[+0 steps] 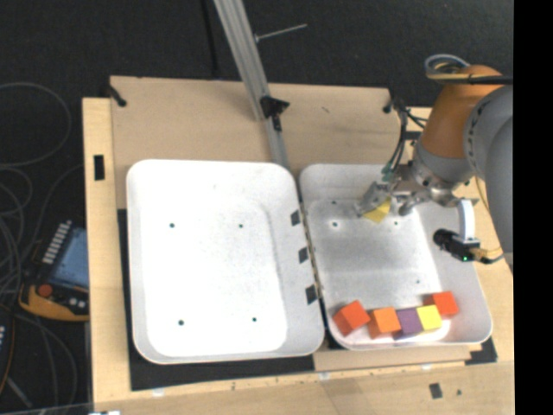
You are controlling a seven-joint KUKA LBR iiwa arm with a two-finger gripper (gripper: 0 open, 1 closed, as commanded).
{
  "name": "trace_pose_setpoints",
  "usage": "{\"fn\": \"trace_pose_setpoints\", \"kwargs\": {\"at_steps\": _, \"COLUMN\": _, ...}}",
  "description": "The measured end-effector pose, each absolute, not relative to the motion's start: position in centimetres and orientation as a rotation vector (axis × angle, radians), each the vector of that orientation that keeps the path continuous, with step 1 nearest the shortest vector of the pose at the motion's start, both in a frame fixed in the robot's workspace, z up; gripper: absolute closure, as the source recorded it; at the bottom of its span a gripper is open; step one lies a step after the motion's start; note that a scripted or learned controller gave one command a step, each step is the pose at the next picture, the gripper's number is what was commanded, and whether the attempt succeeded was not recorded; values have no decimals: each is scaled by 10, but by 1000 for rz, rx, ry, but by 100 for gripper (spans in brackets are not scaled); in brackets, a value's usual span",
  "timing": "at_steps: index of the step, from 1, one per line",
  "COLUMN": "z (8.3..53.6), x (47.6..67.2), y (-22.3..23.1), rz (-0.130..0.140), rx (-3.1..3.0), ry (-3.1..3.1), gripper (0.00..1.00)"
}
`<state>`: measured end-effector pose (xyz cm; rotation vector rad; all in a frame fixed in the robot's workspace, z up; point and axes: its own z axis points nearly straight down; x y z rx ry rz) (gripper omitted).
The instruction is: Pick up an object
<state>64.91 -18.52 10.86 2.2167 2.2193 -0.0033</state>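
Gripper over a yellow block in the right bin

Camera view: the gripper (380,202) sits in the right bin's (363,258) far half, a yellow block (375,213) at its tips; whether the block is gripped I cannot tell; toward the bin's near wall lie an orange block (351,316) and others, well apart from it.

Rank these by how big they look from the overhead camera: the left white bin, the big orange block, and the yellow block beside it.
1. Left white bin, by far the largest.
2. Big orange block.
3. Yellow block, which looks slightly smaller.
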Motion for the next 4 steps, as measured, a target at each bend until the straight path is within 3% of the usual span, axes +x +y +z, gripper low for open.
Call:
{"fn": "trace_pose_setpoints", "kwargs": {"at_steps": 1, "z": 158, "x": 634, "y": -167, "rz": 4, "rx": 2216, "ry": 2222, "gripper": 0}}
{"fn": "trace_pose_setpoints", "kwargs": {"at_steps": 2, "z": 94, "x": 665, "y": -177, "rz": -2, "rx": 2217, "ry": 2224, "gripper": 0}}
{"fn": "trace_pose_setpoints", "kwargs": {"at_steps": 3, "z": 109, "x": 666, "y": -179, "rz": -1, "rx": 2210, "ry": 2223, "gripper": 100}}
{"fn": "trace_pose_setpoints", "kwargs": {"at_steps": 4, "z": 186, "x": 616, "y": -201, "rz": 2, "rx": 2219, "ry": 2214, "gripper": 100}}
